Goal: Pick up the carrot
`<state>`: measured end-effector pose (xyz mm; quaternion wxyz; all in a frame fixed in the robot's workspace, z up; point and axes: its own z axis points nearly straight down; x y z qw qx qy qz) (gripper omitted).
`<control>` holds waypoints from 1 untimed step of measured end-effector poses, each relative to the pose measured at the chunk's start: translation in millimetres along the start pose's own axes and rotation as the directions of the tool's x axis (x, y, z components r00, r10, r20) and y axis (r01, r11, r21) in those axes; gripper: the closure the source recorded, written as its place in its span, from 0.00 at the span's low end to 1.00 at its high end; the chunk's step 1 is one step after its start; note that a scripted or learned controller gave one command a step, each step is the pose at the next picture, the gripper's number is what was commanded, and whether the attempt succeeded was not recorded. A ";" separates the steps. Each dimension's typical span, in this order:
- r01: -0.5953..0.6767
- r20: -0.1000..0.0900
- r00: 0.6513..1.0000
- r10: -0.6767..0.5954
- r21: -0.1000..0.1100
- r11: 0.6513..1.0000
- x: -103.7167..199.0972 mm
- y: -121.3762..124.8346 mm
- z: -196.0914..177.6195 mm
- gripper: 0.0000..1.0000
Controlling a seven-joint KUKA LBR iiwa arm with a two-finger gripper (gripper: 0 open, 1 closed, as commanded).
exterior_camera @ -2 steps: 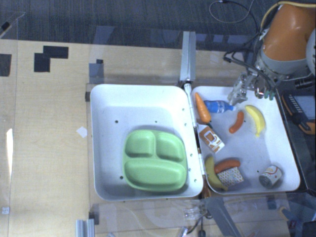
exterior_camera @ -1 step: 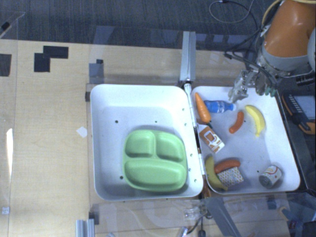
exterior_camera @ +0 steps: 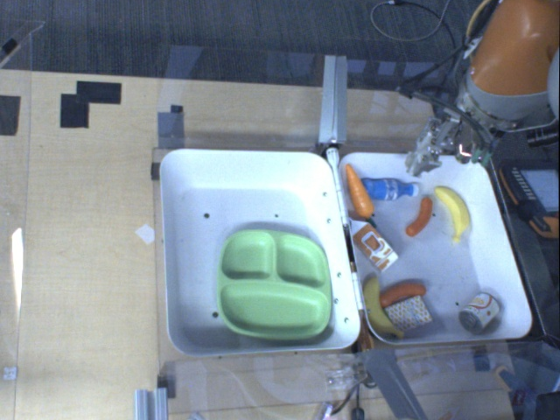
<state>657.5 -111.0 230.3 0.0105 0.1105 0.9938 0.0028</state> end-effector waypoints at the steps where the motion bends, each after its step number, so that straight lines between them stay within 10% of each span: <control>1: 0.477 -0.014 0.879 -0.477 -0.002 0.879 -1.8 -45.6 23.3 1.00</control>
